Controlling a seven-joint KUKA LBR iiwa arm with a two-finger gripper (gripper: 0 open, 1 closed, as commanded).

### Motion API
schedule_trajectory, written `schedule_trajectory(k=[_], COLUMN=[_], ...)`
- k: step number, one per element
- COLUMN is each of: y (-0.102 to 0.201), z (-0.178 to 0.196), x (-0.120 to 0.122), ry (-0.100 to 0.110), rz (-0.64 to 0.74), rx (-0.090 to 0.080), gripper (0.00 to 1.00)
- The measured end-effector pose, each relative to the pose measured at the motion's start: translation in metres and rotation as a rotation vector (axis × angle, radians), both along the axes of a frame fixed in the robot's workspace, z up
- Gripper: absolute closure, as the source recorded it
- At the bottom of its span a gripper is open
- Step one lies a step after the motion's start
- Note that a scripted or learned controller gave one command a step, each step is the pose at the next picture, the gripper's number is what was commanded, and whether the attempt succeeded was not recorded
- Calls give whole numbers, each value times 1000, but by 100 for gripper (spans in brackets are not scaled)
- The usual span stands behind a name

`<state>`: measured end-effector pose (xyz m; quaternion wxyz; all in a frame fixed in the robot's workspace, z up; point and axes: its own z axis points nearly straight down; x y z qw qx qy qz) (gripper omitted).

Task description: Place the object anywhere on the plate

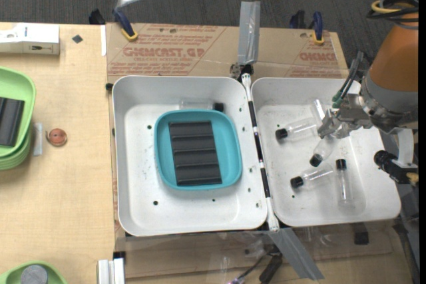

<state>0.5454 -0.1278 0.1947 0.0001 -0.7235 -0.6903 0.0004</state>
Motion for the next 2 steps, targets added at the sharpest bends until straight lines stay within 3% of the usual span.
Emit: schedule_trajectory(k=[1, 2], y=[0, -68], z=[0, 26], x=[0, -4], ry=[0, 1], rz=[0, -63], rx=[0, -1], gripper=[0, 0])
